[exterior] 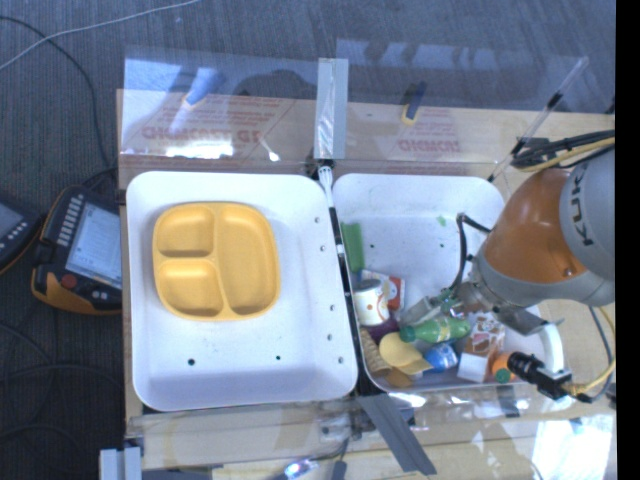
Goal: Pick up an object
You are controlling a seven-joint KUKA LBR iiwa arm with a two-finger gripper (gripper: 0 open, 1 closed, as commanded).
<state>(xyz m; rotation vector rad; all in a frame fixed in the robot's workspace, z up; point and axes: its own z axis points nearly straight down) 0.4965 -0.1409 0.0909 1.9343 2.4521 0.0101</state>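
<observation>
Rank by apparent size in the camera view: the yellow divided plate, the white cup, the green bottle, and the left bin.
1. Left bin, largest.
2. Yellow divided plate.
3. Green bottle and white cup look about alike; the clutter partly hides both, so I won't rank them.

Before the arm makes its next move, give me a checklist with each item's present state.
1. Gripper is over the right bin: ok, it is low above the heap of objects.
2. An object lies under it: ok, a green bottle is just below, beside a blue item.
3. Jaws state: cannot tell, the wrist hides them.
4. Object held: cannot tell, nothing is seen between the jaws.
5. Target stands apart from its neighbours: not ok, the small cup and other items crowd together.
6. Left bin holds the yellow divided plate: ok.
</observation>
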